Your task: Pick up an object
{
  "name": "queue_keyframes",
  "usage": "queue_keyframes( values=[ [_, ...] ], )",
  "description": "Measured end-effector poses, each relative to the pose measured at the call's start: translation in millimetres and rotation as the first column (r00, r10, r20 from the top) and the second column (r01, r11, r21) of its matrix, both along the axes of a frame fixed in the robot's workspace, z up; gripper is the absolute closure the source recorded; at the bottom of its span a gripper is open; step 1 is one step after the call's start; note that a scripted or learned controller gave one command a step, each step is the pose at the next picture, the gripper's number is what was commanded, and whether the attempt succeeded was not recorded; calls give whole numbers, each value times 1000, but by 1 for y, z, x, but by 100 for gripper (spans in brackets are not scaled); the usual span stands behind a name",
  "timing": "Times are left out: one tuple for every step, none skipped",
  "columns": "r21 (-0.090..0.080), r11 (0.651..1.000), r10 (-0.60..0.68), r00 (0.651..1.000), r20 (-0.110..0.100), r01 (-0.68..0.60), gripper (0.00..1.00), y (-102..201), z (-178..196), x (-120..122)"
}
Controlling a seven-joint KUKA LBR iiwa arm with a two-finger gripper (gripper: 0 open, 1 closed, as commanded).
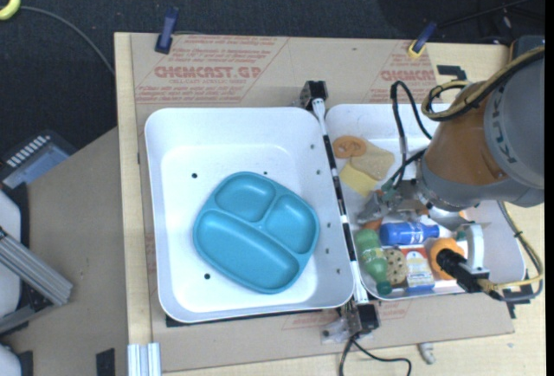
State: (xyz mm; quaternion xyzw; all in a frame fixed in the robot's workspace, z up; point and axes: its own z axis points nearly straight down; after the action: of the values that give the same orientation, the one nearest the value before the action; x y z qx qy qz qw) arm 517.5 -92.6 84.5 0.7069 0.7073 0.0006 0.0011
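Below, a pale bench [225,71] stands on dark carpet [78,62].

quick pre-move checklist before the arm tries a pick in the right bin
1. Arm over right bin: ok, wrist low above the clutter.
2. Gripper finger state: cannot tell.
3. Object held: cannot tell.
4. Targets present: ok, blue bottle, green ball and yellow block lie nearby.
5. Targets separated: not ok, the items crowd together.
6. Left bin: ok, blue divided plate rests flat.
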Motion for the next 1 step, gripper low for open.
queue_keyframes(
  values=[
    [-1,1000,0,1000,4,0,0,1,1,-3]
  ],
)
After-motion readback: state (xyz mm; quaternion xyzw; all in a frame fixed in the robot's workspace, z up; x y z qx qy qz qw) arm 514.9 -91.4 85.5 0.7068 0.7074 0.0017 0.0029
